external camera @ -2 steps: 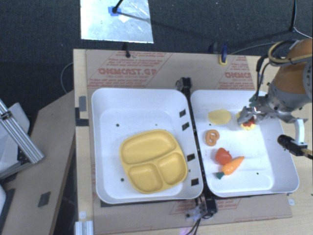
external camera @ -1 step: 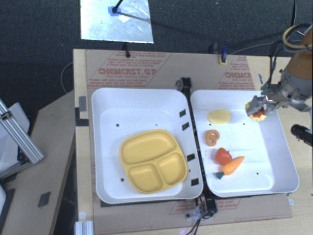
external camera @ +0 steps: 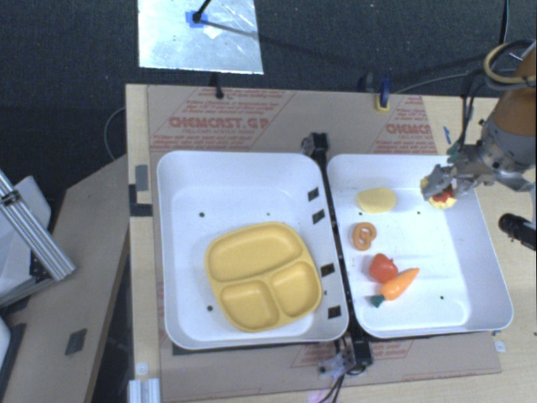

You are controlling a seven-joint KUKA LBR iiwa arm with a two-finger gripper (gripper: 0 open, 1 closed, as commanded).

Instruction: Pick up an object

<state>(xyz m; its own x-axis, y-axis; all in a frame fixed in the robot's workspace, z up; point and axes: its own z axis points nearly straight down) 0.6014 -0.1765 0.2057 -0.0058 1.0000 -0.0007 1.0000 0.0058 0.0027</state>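
So the gripper (external camera: pixel 439 185) was down at the far right part of the right bin (external camera: pixel 491 296), sitting right over a little red-and-yellow toy (external camera: pixel 445 199). Honestly, I couldn't tell if it was apart or clamped on anything. It was too small and blurry there, and the toy was half hidden under it. The toy looked to be touching the gripper or just below it, but I wouldn't call it held.

My guess on handling: it looked like plastic play food like the rest, so light, stiff and a bit slick. It shouldn't break, but it could easily squirt out of a pinch or get nudged along the white floor. I'd take it across its narrow middle. I couldn't make out its shape well enough to name a long axis or which way it pointed.

Easier targets, if the program went for them:
- The carrot (external camera: pixel 399 284) was the obvious one with a clear long axis. It lay at a slant with the orange tip toward the upper right of the view and the green end toward the lower left (grab across the thick part, not the taper).
- The tomato (external camera: pixel 383 268) was just beside the carrot, maybe touching, and being round it could roll.
- The pretzel (external camera: pixel 363 236) and a flat yellow oval (external camera: pixel 377 200) sat farther back, apart from each other. The oval's long axis ran left-right, and it looked low, so hard to get under.

The left bin (external camera: pixel 185 225) had a yellow tray (external camera: pixel 264 275) in it, which looked too wide for a pinch.
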